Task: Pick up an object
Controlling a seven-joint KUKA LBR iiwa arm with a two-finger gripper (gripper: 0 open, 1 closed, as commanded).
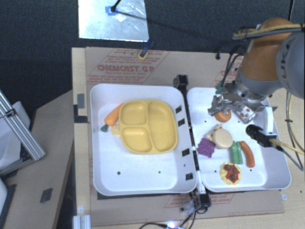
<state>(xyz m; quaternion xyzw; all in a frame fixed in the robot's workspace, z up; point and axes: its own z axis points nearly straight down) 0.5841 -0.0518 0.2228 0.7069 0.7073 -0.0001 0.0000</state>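
Sitting in the back part of the right bin [276, 178], an orange toy piece [223, 115] lies right under the claw [224, 107]. From where I stand the metal fingers come down on either side of it, yet I cannot tell whether they are closed on it or just resting above it. Beside it, toward the right, is a small white die with red spots [246, 112], partly tucked under the wrist.

Nearer the front of the same bin lies a cluster of toy food: a tan round bun [222, 138], a purple piece [206, 148] touching its lower left, a green piece [236, 153] standing next to a red-orange sausage [248, 153], and a small yellow pizza with red topping [230, 172] closest to the front rim. A black cylindrical part [256, 134] juts over the right side of the bin, with yellow cable trailing off it.

The arm [269, 56] itself reaches in from the right, its orange band bulky above the grey wrist.

In the left bin [143, 185] a yellow divided plate [145, 126] with three compartments sits near the middle. A toy carrot [113, 115] leans against its left edge, green tip pointing to the front left.

Both bins rest on a cardboard sheet [128, 66] printed with red lettering, spread over the desk [52, 128]. Behind that, on the dark floor, lies a shiny silver sheet [113, 13] with a bit of blue tape on it.
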